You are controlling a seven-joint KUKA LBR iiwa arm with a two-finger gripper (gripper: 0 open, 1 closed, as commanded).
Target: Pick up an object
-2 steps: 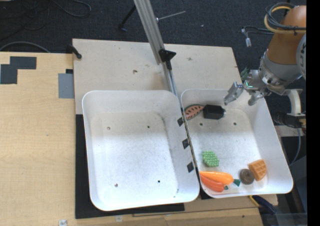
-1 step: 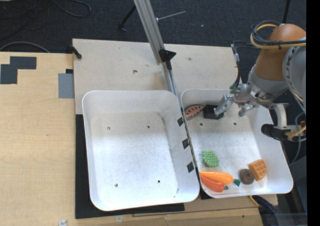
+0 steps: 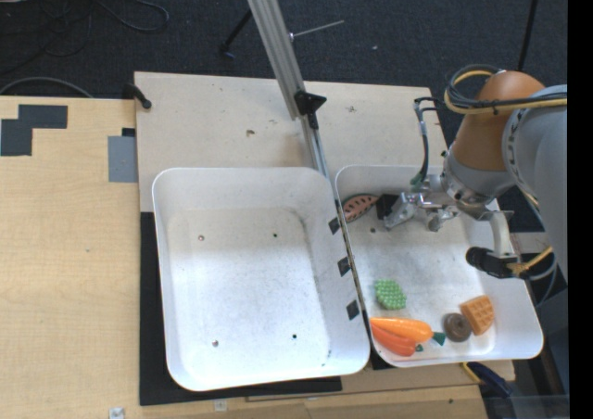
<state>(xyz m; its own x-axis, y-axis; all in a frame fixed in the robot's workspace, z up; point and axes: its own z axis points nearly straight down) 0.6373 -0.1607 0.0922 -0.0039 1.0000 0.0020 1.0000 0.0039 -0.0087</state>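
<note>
While over the right bin (image 3: 519, 338):
Gripper (image 3: 387, 211): fingers' spread unclear, just beside brown object (image 3: 359, 206)
Carrot (image 3: 400, 334): near front rim

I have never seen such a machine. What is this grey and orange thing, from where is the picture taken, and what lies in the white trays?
It is a robot arm, reaching in from the right. One fixed camera looks down at a slant on two shallow white bins. Its gripper is low in the right bin, near a brown striped object. That bin also has a green knobbly piece, an orange carrot toy, a small brown ring and an orange waffle-like block. Whether anything is held is unclear.
</note>
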